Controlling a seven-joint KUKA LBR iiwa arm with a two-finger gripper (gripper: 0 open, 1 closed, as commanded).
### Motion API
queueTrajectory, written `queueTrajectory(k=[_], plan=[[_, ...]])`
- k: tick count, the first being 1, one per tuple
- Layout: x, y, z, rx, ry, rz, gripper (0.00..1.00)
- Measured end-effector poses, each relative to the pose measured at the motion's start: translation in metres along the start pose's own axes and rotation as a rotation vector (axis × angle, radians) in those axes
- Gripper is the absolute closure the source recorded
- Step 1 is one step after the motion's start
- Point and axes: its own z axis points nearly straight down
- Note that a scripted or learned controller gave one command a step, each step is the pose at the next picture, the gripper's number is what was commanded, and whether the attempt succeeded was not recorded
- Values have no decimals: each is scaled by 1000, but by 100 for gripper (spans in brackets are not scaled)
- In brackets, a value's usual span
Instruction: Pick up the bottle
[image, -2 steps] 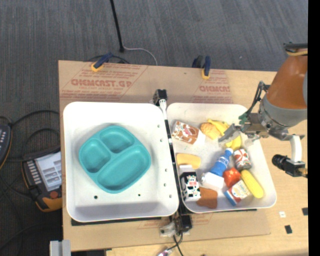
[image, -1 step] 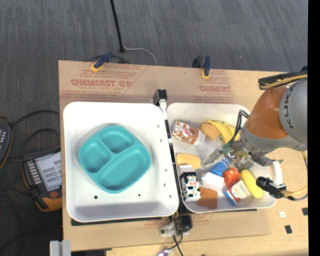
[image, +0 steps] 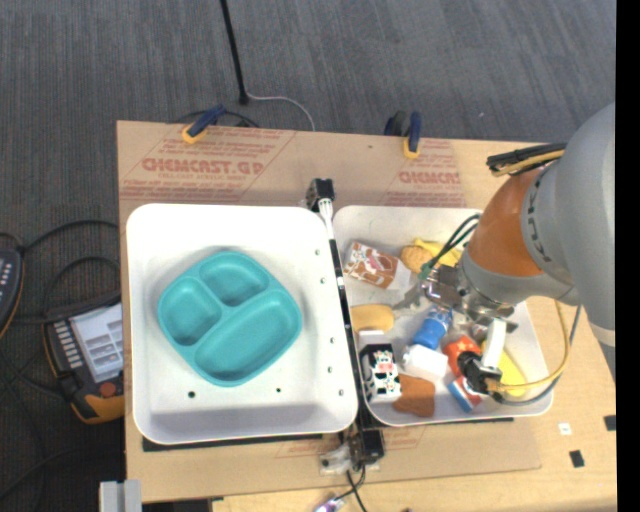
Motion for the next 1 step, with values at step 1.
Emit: queueTrajectory(k=[1], plan=[[8, -17, -1, -4, 0, -59, 0]])
